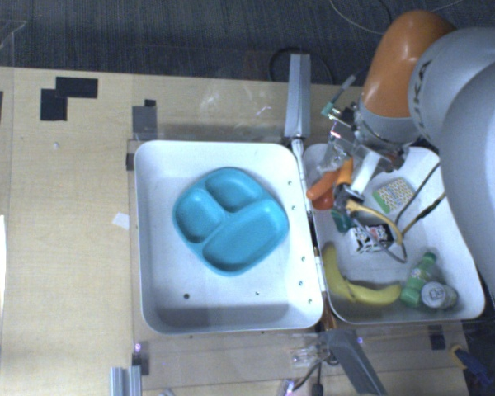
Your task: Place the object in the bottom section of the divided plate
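Hovering gripper (343,190) over right bin (462,304); plate (231,219) in left bin (157,246).

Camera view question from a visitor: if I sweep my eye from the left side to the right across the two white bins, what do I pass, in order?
Left white bin → blue divided plate → orange object by the gripper → banana → green can.
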{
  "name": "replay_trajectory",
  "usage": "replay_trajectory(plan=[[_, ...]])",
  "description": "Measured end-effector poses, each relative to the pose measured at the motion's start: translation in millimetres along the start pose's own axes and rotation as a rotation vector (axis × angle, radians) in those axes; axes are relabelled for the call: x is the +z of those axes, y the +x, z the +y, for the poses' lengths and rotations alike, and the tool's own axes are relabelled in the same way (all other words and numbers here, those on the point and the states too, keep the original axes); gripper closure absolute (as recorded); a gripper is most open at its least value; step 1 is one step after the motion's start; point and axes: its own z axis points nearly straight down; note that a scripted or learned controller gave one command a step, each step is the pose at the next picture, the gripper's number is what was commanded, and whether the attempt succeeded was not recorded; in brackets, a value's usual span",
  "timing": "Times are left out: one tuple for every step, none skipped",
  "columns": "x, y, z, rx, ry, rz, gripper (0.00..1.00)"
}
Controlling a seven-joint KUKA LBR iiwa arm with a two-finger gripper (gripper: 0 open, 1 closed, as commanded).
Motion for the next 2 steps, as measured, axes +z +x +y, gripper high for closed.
replay_trajectory(plan=[[21.5, 65.8, -39.7, 0.212, 0.001, -0.001, 1.00], [21.1, 65.7, -39.5, 0.211, 0.000, 0.000, 0.00]])
